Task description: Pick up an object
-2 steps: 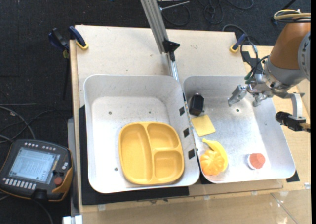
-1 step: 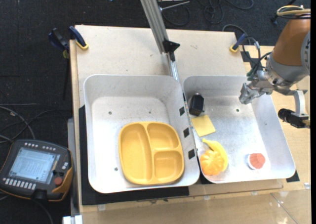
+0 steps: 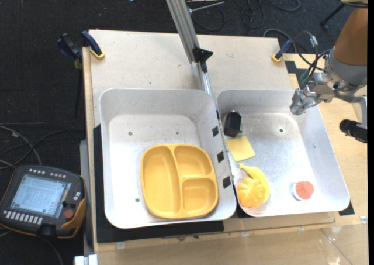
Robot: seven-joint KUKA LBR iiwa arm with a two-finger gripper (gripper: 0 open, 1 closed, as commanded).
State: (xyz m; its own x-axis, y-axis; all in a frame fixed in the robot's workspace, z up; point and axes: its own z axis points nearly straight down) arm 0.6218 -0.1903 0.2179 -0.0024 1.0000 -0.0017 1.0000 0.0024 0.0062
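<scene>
Over the back right corner of the right bin (image 3: pixel 327 141), my gripper (image 3: pixel 298 106) hangs at the rim with nothing under it but bare white floor. At this slant the tip is a small grey blur, and I cannot tell how the jaws stand; I see no object in them. I judge this to be the approach step: no grasp has been made and every candidate lies loose.

In that same bin I have a small black block (image 3: pixel 233 123) near the dividing wall, a flat yellow square (image 3: pixel 242 149) touching or just beside it toward the front, a yellow squash-shaped toy (image 3: pixel 253 188) at the front left, and a small red-and-white round piece (image 3: pixel 303 189) at the front right. The left bin (image 3: pixel 117 112) holds a yellow divided plate (image 3: pixel 178 180).

My next move, as I read it, is to choose one target, travel across above it, then descend. The red piece stands apart from the others; the flat square looks hard to pinch.
</scene>
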